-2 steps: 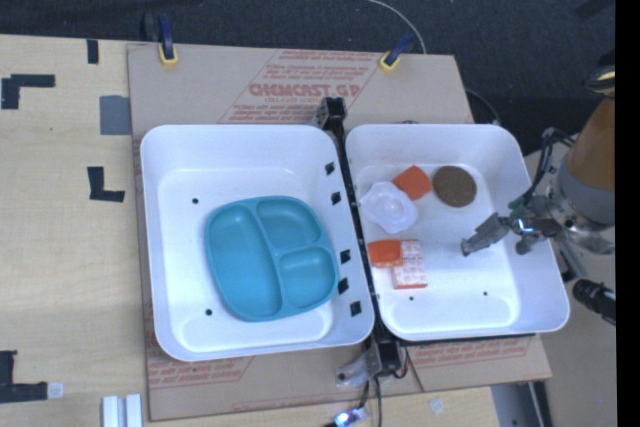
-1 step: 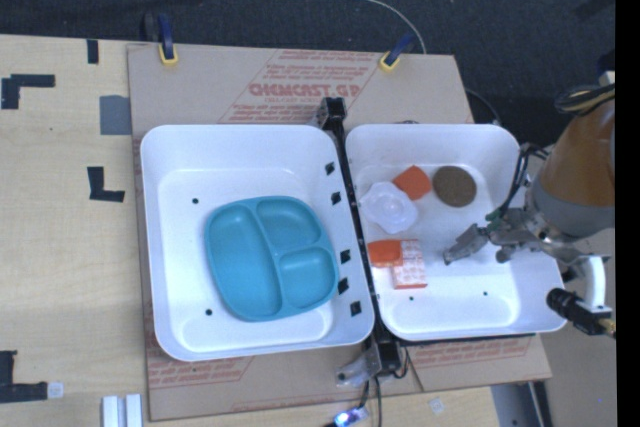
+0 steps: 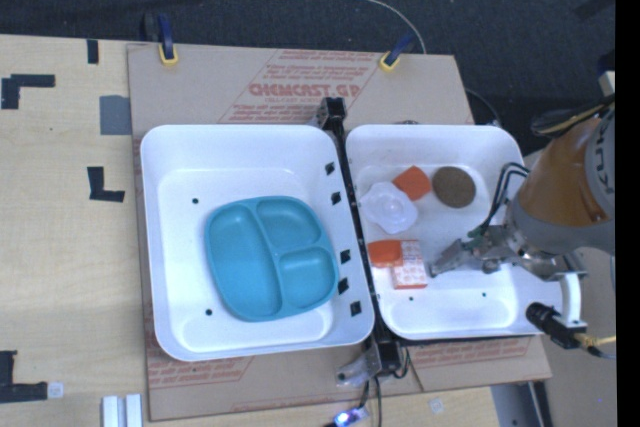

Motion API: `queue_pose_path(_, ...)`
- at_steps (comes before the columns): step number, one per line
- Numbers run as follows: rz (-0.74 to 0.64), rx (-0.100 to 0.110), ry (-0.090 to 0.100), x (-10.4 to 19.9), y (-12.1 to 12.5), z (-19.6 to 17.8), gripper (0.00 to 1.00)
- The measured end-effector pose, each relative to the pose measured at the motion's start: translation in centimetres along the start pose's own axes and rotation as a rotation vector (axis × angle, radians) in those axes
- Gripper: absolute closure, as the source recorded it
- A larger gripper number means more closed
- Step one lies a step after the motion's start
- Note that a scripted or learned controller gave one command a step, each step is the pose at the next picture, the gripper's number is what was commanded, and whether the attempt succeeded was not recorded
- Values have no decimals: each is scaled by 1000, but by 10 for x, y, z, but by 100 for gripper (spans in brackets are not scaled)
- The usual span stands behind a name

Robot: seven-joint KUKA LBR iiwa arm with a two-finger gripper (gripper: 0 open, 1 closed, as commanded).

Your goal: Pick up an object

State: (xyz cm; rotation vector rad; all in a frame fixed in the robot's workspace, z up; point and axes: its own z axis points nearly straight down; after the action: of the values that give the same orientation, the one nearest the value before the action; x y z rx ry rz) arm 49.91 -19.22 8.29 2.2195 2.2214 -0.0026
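The tool (image 3: pixel 448 261) sat low in the right bin (image 3: pixel 440 315), its tip just right of the small red-and-white packet (image 3: pixel 409 273); I judged it near but could not tell whether it touched. From my feed I could not tell if the tool was released or clenched, and nothing showed in its grasp. The candidates all lay on the bin floor: the packet, an orange block (image 3: pixel 385 253) beside it, a clear plastic piece (image 3: pixel 388 206), a second orange block (image 3: pixel 411 182) and a brown disc (image 3: pixel 453 186). The left bin (image 3: pixel 170 215) held a blue divided plate (image 3: pixel 271 255). I reckoned the pick was not yet done: approach made, grasp and lift left.
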Motion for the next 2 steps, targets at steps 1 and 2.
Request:
queue_pose_path(1, 0, -2, -1, 0, 1, -13, 100)
queue_pose_path(2, -2, -3, 2, 8, 6, -59, 100)
